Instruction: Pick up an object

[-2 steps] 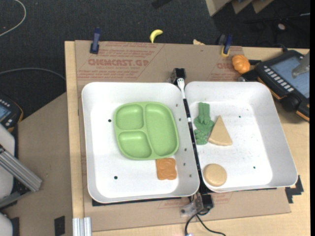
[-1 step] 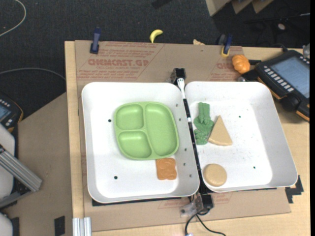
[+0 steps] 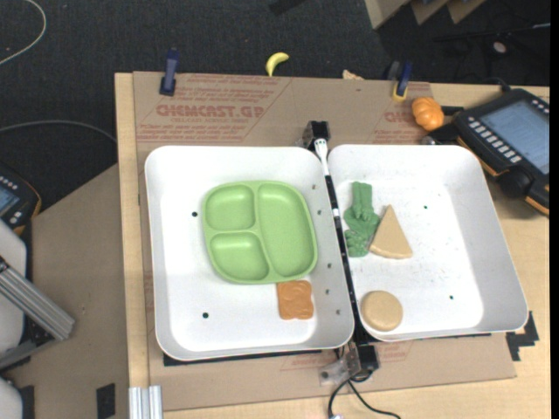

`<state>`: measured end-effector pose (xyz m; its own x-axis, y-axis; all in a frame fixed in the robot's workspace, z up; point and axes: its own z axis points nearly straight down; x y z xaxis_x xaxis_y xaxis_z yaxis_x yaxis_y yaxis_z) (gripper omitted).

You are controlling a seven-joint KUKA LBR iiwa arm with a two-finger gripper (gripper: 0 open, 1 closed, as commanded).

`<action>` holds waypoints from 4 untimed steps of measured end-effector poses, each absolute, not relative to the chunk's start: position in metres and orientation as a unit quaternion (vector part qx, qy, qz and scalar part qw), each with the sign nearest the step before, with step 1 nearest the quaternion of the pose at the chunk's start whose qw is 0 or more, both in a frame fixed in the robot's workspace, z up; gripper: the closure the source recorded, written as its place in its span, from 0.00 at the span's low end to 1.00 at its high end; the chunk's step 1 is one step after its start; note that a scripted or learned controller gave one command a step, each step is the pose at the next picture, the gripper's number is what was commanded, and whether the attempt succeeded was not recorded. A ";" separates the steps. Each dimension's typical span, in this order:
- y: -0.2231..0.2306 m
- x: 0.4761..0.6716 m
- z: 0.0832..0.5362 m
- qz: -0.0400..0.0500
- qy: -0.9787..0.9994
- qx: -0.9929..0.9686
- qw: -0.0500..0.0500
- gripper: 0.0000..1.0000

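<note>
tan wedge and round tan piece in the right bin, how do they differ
The tan wedge is triangular, while the round tan piece is a disc. The wedge lies mid-bin, touching the green toy; the round piece sits alone near the bin's front edge. The wedge looks somewhat larger than the round piece. Both are tan, lie flat, and sit toward the left of the right bin.

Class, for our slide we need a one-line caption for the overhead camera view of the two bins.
Green divided plate and orange toy in the left bin; green toy, tan wedge, tan disc in the right bin.
</note>
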<state>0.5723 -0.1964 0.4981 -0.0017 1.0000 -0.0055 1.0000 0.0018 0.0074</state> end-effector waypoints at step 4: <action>-0.224 0.568 0.374 0.000 0.707 0.707 0.002 1.00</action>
